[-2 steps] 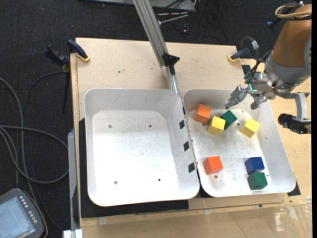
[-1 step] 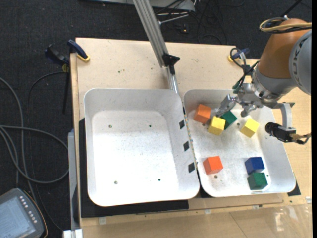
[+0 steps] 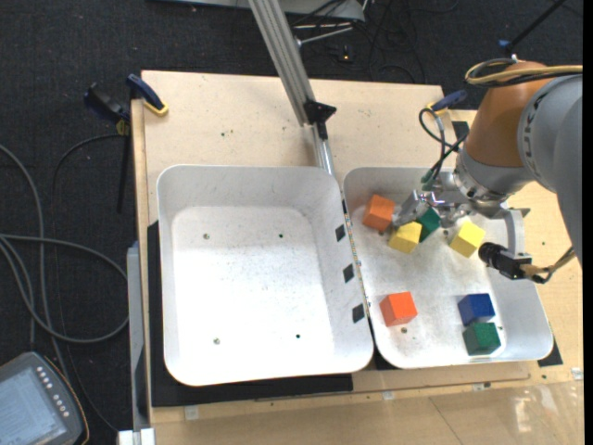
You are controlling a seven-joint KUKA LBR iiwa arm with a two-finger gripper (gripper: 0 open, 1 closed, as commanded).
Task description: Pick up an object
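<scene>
Just claw (image 3: pixel 428 213) above green block (image 3: pixel 429 224)

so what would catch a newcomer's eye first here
Probably the grey arm with its orange band, reaching in from the right, its hand low over a cluster of blocks in the right bin: orange block, yellow block, dark green block. Next, the big white left bin.

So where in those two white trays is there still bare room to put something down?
The left bin offers its whole floor. In the right bin, bare floor lies between the orange cube and the blue cube. It is crowded at the far end, where the claw sits among an orange block, yellow cubes and a green block.
</scene>
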